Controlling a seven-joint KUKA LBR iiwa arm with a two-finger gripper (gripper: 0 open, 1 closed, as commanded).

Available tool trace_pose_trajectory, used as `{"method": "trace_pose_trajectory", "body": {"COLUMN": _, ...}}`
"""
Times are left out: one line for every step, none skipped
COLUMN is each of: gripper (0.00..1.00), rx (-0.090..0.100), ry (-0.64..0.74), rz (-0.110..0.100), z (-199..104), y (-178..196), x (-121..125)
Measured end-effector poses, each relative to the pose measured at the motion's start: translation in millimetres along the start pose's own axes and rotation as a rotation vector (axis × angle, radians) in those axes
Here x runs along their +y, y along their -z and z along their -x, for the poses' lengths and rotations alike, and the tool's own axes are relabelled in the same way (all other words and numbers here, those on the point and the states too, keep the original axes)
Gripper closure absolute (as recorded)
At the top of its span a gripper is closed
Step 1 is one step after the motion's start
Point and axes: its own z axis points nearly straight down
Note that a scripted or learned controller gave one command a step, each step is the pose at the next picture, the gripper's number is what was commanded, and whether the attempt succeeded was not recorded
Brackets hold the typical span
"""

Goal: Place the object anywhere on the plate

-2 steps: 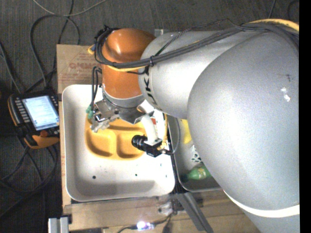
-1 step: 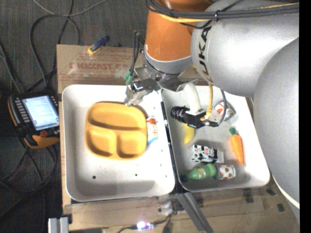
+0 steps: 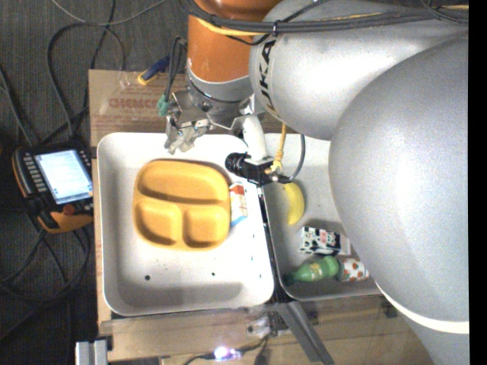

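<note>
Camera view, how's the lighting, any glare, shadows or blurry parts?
Camera view: even overhead light; bright sheen on the grey arm; soft shadow along the left bin near its bottom wall; the gripper is slightly soft above the yellow plate; the tablet screen glows, washed out.

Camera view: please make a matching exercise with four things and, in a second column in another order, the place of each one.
Things:
1. yellow plate
2. banana
3. green bottle
4. gripper

Places:
A. right bin, near its front edge
B. above the left bin's far edge
C. in the left bin
D. right bin, by the wall between the bins

Pairs: 1-C, 2-D, 3-A, 4-B
</note>
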Motion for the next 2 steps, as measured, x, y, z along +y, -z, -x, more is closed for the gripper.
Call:
{"method": "trace_pose_trajectory", "body": {"gripper": 1.00, "rx": -0.002, "ry": 0.066, "rz": -0.001, "z": -11.6, "y": -72.1, "x": 37.4}}
{"method": "trace_pose_trajectory", "body": {"gripper": 1.00, "rx": -0.001, "ry": 0.095, "rz": 0.000, "z": -31.3, "y": -71.8, "x": -12.4}}
